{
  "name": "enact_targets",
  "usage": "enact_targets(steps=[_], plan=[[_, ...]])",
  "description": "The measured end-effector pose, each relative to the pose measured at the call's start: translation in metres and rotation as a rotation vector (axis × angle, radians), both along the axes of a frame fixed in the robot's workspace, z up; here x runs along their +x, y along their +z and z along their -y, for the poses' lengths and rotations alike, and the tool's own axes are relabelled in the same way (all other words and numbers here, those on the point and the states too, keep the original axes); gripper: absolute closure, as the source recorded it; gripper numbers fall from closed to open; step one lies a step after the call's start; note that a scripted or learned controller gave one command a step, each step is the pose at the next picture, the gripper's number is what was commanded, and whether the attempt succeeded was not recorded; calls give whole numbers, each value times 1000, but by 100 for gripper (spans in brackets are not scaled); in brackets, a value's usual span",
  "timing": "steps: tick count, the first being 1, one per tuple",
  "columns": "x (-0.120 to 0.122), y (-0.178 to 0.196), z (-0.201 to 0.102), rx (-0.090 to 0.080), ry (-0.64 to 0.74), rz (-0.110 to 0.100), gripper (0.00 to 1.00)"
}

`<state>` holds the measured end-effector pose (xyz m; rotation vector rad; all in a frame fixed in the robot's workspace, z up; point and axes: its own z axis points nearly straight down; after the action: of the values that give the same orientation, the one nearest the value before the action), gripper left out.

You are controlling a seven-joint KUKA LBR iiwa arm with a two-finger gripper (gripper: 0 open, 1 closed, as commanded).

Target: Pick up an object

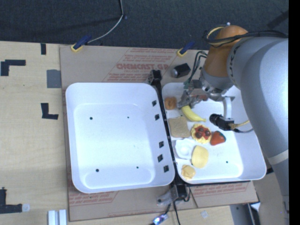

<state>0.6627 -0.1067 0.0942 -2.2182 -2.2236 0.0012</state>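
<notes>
Over the right bin (234, 170) the gripper (189, 99) hangs just above a banana (192, 114) — its opening can't be told

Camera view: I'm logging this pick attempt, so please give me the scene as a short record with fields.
arm: reaches in from the right, over the right bin
gripper: low over the bin's far left part, above the banana
held object: none visible
right bin contents: banana, tan bread slice, strawberry, small pizza, pale yellow piece, other toy foods
item layout: clustered along the bin's left side
left bin: white, beside the right bin
</notes>
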Motion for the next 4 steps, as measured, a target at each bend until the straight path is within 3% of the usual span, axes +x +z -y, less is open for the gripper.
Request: enact_targets(steps=[1,2,3,4], plan=[[0,0,0,0,0,1,0],[4,-6,3,-14,-3,-10,0],[5,3,-1,-7,-6,0,100],[5,2,-2,-7,-5,0,0]])
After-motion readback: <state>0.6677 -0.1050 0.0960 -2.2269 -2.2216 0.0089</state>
